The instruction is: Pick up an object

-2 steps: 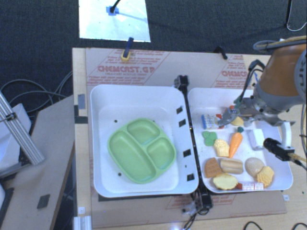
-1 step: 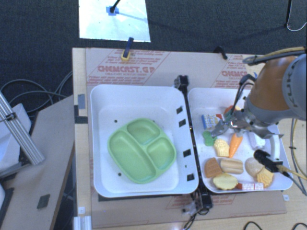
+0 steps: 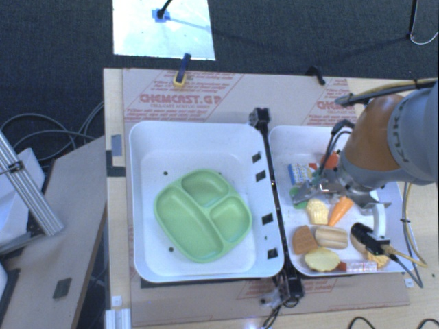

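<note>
The right bin holds several toy foods. A blue and white packet lies near its left wall, with a green piece just below it. A yellow corn cob and an orange carrot lie in the middle. Toward the front are a brown round piece, a tan bread roll and a pale yellow piece. My gripper hangs low over the middle of this bin, just above the corn and carrot. Nothing is seen between its fingers.
The left bin holds a light green divided plate. A black divider runs between the two bins. The grey arm covers the right bin's far right part.
</note>
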Robot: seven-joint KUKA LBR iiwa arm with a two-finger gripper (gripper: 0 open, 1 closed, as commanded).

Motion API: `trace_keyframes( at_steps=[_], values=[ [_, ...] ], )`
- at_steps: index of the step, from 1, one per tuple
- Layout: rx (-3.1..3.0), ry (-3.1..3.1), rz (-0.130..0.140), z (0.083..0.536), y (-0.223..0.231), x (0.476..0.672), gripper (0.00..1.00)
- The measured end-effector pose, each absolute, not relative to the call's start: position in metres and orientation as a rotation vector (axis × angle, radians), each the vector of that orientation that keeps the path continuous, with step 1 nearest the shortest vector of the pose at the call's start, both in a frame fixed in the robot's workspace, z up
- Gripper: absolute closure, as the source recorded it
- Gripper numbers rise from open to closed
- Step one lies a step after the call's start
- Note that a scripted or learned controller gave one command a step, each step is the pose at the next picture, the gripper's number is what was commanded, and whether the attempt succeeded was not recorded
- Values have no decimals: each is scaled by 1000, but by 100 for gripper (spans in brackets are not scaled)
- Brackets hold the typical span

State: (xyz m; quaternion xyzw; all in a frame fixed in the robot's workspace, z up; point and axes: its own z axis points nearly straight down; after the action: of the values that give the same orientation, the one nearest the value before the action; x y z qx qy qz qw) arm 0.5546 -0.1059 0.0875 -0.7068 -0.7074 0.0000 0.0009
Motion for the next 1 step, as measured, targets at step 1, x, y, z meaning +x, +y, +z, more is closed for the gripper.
trace_keyframes(
  at_steps=[1],
  values=[
    [-2222,-2224,-5,101,-106,556,100]
  ],
)
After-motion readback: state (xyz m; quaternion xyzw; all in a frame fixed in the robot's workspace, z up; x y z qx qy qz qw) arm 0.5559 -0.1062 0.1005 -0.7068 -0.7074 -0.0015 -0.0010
